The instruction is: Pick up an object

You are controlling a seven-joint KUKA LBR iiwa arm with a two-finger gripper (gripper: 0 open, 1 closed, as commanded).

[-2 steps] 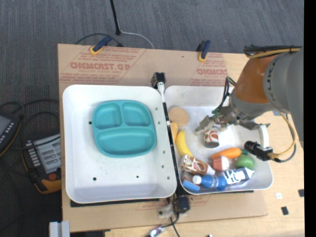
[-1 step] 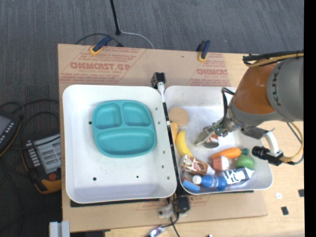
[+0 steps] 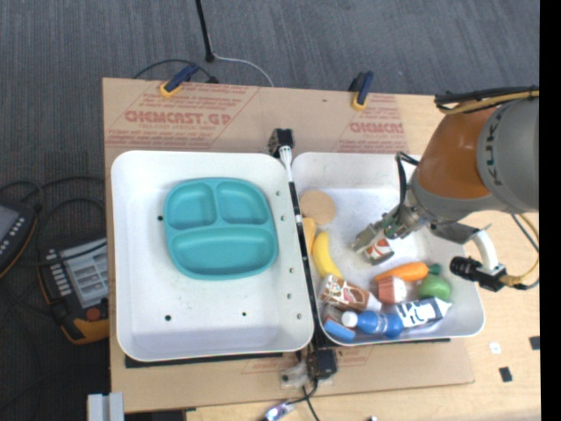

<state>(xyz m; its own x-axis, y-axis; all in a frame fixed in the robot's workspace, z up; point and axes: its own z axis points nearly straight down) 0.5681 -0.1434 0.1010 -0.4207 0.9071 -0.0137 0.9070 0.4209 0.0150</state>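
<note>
A brown board on the desk (image 3: 131, 139) carried two white bins. The hand (image 3: 379, 233) hovered low in the right bin (image 3: 351, 178), just above a small red-and-white carton (image 3: 379, 251); I couldn't tell its grip. A clean pick probably needed a straight descent, clear of the carrot (image 3: 401, 273) nearby.

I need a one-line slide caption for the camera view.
The hand reaches into the right bin of toys; teal tray beside.
</note>
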